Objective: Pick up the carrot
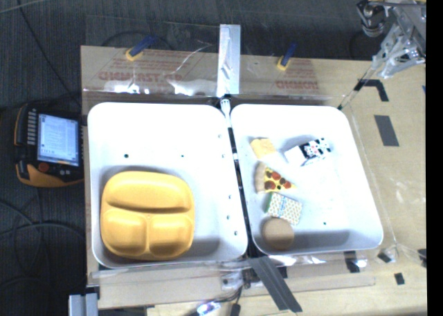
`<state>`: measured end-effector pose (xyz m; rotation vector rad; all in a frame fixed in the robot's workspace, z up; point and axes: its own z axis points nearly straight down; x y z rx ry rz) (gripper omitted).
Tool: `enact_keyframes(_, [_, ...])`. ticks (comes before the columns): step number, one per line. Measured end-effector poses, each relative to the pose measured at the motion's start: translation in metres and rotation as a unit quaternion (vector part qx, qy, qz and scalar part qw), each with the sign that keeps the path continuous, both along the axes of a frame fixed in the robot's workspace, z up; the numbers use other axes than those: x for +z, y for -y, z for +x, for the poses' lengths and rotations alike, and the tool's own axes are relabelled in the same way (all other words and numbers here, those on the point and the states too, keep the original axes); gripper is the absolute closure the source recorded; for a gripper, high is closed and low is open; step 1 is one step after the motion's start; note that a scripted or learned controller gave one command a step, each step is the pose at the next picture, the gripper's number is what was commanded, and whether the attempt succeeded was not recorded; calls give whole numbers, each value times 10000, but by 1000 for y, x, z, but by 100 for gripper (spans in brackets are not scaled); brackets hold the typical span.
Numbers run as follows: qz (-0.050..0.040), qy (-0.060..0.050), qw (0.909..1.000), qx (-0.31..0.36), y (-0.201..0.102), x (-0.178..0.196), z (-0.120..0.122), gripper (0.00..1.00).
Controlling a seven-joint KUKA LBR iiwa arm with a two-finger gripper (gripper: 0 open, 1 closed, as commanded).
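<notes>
Pickup hasn't started, I'd say: small toys (280,207) all lie loose right of the yellow bread (147,212). Can't tell the jaws' state.

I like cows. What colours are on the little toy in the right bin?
The little toy is black and white, seen in the camera view.

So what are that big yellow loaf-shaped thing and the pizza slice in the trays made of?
The big yellow loaf-shaped thing in the left white bin looks like moulded plastic or foam: one even colour, rounded lobes, a soft matte sheen. The small pizza slice in the right white bin seems to be toy plastic with painted red toppings, though it is too small to be sure.
</notes>
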<state>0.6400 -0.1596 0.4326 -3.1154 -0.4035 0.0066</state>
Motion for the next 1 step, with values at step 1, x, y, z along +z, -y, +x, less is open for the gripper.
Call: enact_keyframes(1, [-13, -2, 9999, -110, 50, 0, 15, 100])
